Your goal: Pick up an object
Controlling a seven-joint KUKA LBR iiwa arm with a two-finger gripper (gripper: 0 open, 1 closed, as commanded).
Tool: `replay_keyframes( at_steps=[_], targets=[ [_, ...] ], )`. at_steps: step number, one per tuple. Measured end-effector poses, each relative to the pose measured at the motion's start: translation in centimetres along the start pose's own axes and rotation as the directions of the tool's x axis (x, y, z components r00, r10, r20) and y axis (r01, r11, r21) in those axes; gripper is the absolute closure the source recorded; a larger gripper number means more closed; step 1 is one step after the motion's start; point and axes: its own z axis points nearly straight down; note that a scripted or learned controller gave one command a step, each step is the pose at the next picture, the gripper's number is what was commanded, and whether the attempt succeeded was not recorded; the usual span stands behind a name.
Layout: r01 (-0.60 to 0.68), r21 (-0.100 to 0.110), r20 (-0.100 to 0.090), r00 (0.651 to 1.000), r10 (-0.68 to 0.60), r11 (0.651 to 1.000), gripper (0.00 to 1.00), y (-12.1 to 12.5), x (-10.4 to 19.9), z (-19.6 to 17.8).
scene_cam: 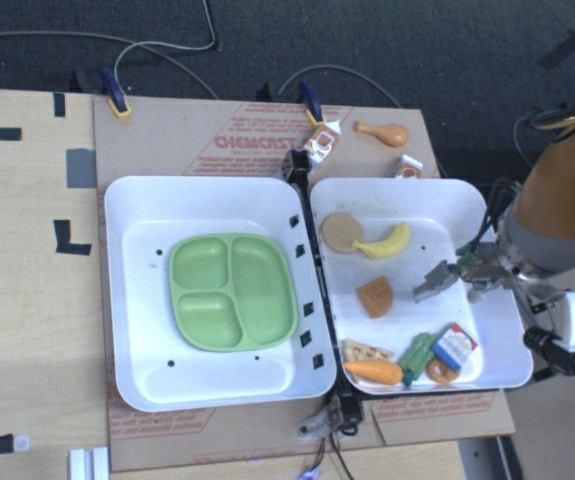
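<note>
My gripper (437,282) hangs over the right part of the right bin (467,200), its fingers spread and nothing between them. Left of it lies a brown bread slice (375,297). Farther back sit a yellow banana (385,242) and a tan round cookie (341,232). Along the bin's front edge lie an orange carrot (373,372), a waffle-like piece (363,351), a green cucumber (417,356), a red, white and blue packet (456,346) and a small brown doughnut (441,372).
The left bin (137,218) holds a green divided plate (233,291). Behind the bins on the cardboard lie a toy drumstick (383,133), a small carton (321,145) and a small orange box (408,169). The arm's orange band (555,193) rises at right.
</note>
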Motion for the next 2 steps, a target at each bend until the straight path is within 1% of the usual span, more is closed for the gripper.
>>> replay_keyframes(
  at_steps=[1, 2],
  targets=[
    [0.001, -0.004, -0.002, 1.0, -0.001, 1.0, 0.0, 1.1, 5.6, 10.8],
    [0.001, -0.005, 0.001, 1.0, -0.001, 1.0, 0.0, 5.6, 6.3, 10.7]
  ],
)
